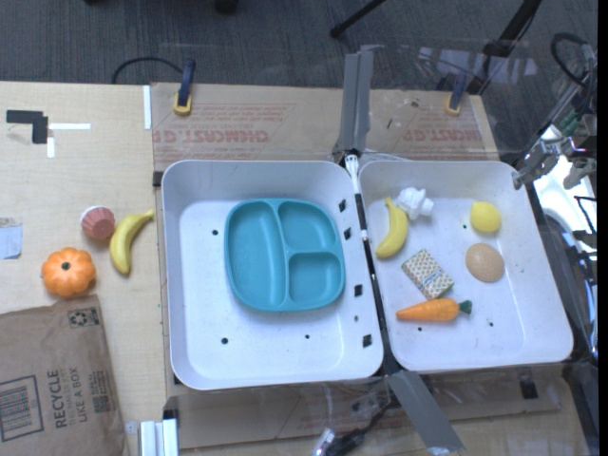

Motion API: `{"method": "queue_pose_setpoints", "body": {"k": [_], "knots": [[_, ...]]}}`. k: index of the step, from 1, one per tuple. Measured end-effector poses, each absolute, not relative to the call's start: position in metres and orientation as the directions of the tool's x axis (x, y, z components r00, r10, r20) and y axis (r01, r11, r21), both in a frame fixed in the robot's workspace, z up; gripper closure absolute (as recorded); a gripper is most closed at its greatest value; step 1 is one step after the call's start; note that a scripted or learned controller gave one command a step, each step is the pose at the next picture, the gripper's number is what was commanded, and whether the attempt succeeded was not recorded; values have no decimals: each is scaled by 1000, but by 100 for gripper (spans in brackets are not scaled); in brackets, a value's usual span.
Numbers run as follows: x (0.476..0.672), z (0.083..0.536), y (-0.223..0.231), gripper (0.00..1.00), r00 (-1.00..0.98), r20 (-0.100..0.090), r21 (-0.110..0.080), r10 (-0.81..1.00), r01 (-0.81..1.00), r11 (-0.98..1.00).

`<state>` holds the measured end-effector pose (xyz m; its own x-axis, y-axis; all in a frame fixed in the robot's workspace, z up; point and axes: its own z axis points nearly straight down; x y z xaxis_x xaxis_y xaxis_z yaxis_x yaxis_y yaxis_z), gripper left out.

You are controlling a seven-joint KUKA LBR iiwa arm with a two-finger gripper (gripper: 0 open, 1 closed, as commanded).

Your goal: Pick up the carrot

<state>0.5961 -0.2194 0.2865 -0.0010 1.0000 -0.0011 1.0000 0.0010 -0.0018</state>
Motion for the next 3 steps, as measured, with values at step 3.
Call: {"method": "queue_pose_setpoints", "body": {"k": [3], "knots": [[477, 91, -110, 0, -46, 1, -3, 999, 999, 46]]}}
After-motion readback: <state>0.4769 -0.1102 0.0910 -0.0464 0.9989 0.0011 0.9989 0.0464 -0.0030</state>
